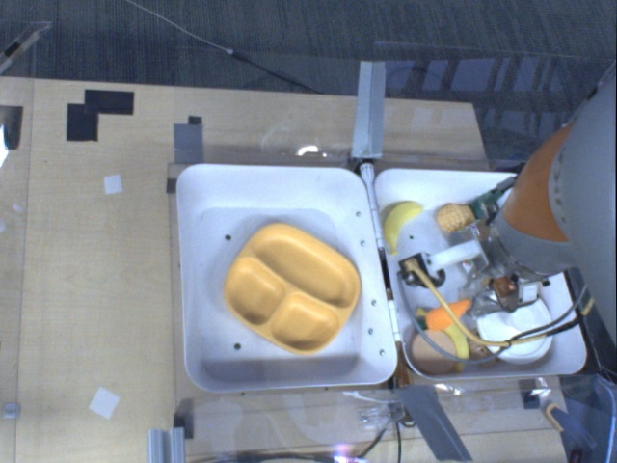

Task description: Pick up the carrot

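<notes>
Arm (571, 196) over right bin (576, 357); carrot (447, 314) seemingly hemmed near front edge.

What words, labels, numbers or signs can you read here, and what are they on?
No text can be read anywhere.
Black marks on the bench: plain blocks, not letters.
Pale squares on the bench: blank.
Yellow tray: no print.
Things in the right bin: too small to show any label.
</notes>
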Tool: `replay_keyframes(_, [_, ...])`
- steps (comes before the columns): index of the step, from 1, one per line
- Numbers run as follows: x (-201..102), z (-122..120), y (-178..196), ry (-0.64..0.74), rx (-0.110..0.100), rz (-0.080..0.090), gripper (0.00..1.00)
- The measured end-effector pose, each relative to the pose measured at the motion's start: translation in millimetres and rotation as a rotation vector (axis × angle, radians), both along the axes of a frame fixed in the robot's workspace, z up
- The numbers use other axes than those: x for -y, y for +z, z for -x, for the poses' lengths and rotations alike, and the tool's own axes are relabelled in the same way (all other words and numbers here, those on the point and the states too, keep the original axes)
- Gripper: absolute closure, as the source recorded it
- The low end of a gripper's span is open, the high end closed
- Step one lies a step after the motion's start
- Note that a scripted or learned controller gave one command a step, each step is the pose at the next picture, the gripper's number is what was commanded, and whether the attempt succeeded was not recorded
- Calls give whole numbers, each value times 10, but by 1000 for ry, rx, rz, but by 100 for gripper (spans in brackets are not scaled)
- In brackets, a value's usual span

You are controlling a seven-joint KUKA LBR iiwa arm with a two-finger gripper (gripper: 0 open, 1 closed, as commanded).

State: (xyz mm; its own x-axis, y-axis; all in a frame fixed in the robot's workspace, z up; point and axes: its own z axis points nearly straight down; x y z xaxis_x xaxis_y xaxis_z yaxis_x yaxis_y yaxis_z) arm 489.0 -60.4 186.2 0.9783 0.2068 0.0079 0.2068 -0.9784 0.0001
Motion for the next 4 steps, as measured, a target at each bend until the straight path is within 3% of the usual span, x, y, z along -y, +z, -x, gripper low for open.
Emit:
replay_keyframes(1, [8, 10, -18, -1, -4, 1, 0])
replay_keyframes(2, [-73, -769, 280, 1, -1, 1, 0])
replay_keyframes(3, [-72, -1156, 320, 7, -3, 2, 0])
replay_keyframes(4, [317, -447, -287, 71, -12, 2, 0])
